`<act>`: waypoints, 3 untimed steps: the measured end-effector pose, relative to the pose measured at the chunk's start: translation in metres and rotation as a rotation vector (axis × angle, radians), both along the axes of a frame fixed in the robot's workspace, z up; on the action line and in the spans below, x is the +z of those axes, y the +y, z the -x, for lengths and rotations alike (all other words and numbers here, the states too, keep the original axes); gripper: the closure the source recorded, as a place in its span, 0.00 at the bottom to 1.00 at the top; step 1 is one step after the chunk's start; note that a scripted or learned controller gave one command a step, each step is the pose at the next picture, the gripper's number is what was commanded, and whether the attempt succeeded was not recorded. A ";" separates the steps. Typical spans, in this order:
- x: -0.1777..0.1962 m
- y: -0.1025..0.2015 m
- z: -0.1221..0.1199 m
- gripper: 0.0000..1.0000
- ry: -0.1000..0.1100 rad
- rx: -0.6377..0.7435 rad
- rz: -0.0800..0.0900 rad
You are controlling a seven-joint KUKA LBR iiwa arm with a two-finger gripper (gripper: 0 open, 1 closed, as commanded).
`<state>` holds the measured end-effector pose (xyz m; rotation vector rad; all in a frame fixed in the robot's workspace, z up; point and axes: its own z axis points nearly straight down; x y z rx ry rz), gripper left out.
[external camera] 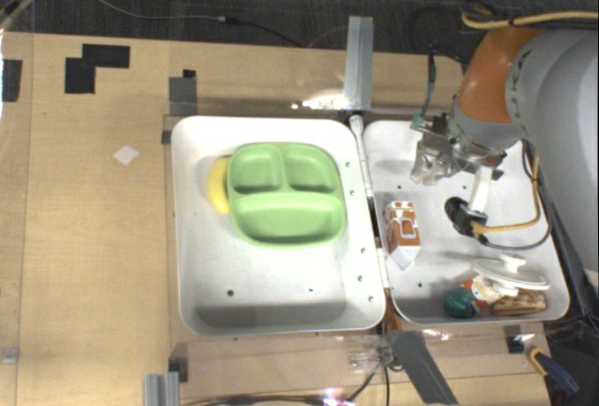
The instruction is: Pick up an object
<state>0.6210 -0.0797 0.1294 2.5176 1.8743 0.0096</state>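
My gripper (429, 166) hangs over the back of the right bin (412, 287), under the orange-banded wrist. A small white and orange carton (402, 228) lies on the bin floor just in front of the gripper and slightly to its left, apart from it. At the bin's front right corner sit a dark green lump (459, 303), a white disc-shaped thing (510, 273) and an orange-brown wrapped piece (510, 303), crowded together. In the left bin (271, 301) a green divided plate (284, 192) lies face up, with a yellow thing (216, 185) sticking out from under its left edge.
A metal divider runs between the two bins, with an upright grey post (359, 67) behind it. The wooden bench (84, 236) stretches to the left of the bins. The arm's big grey body (562, 114) covers the right bin's far right side.
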 end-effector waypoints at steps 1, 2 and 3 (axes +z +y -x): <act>0.000 0.000 0.000 0.00 0.000 0.000 0.000; -0.014 -0.001 -0.050 0.00 0.000 0.259 0.004; -0.021 -0.004 0.022 0.00 0.003 0.244 0.002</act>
